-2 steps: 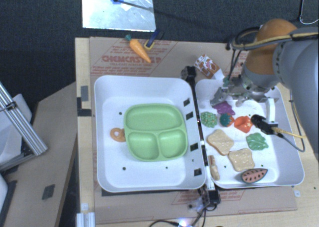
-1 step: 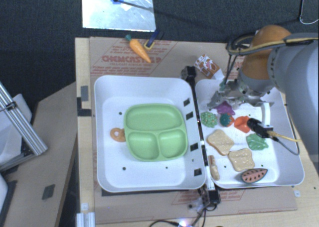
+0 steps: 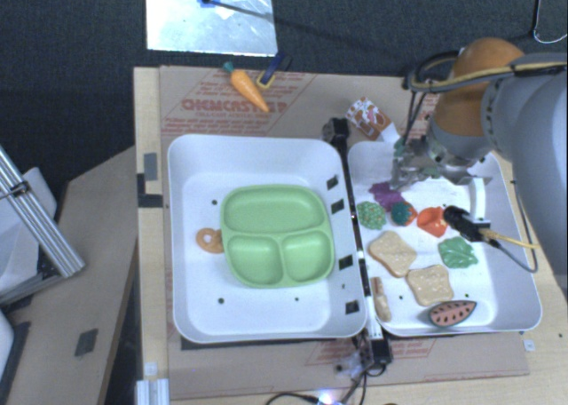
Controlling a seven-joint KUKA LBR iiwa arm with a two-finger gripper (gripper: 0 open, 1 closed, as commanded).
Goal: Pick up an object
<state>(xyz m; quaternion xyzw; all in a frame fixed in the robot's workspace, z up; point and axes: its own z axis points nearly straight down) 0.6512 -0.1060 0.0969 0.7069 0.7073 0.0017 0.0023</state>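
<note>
Gripper (image 3: pixel 410 172) low over purple toy (image 3: pixel 386 193), possibly touching; toy's long axis unclear, finger state indiscernible.

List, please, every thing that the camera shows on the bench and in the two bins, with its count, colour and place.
divided plate: 1, light green, middle of left bin
pretzel: 1, tan, left bin, beside the plate
carrot: 1, orange, on the bench behind the left bin
toast slices: 2, beige, right bin, front half
watermelon slice: 1, red and green, right bin, front
leafy piece: 1, green, right bin, right part
purple piece: 1, right bin, below the gripper
orange-red piece: 1, right bin, centre
gripper: 1, grey, over the back of the right bin
</note>
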